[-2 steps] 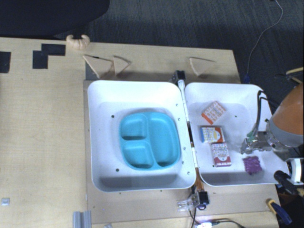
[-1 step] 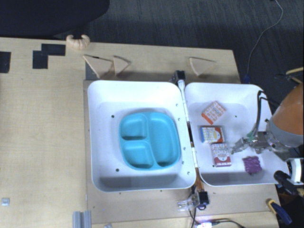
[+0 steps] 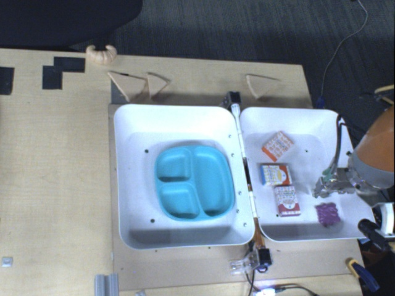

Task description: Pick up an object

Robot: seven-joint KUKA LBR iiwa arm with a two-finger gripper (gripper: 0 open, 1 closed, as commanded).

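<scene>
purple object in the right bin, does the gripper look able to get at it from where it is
Probably yes. The purple object lies alone on the right bin floor, just below the gripper, with nothing over it; the small boxes sit apart to its left.

Both bins are white: the left bin (image 3: 133, 165) and the right bin (image 3: 308, 125). A light blue tray (image 3: 194, 180) lies in the left bin, all one colour. In the right bin, at 12 o'clock, is an orange and white packet (image 3: 277, 145) with a checked pattern. At the middle is a small box (image 3: 274, 174) with blue, white and orange on it. At 6 o'clock is a red and white box (image 3: 287, 201) with little spots. At 4 o'clock sits a purple lump (image 3: 328, 214). The bench (image 3: 55, 184) is pale tan wood. The floor (image 3: 247, 23) is dark grey.
</scene>
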